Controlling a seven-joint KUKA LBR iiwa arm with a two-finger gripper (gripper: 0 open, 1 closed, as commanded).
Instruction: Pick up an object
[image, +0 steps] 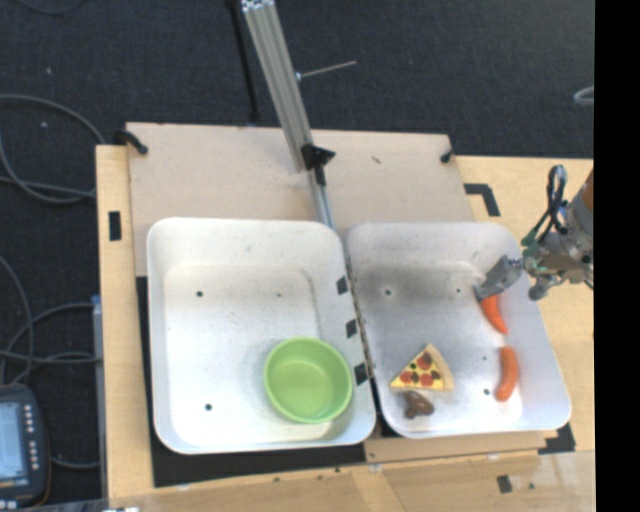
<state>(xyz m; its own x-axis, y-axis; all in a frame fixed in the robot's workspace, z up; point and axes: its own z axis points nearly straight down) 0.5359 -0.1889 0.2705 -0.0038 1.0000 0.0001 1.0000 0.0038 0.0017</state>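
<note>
From the overhead camera, two white bins sit side by side on the bench. The left bin (200, 300) holds a green bowl (307, 379) near its front right corner. The right bin (420, 270) holds four small things: a toy pizza slice (424, 369) toward the front, a small brown lump (417, 404) just in front of the slice, and two orange sausage-like pieces along the right wall, the upper sausage (495, 314) and the lower sausage (507, 374), lying apart from each other.

The gripper (515, 278) hangs at the right bin's far right corner, its two fingers spread apart, one finger (497, 276) tipped down toward the top end of the upper sausage and seeming to touch or nearly touch it. Nothing sits between the fingers.

The step in hand looks like the approach or descent onto the upper sausage; no grasp is made yet. The next move probably calls for centring the fingers so they straddle the sausage across its narrow width, lowering, then closing. The bin wall is close, so one finger may catch the rim, and the rounded piece may roll aside.
</note>
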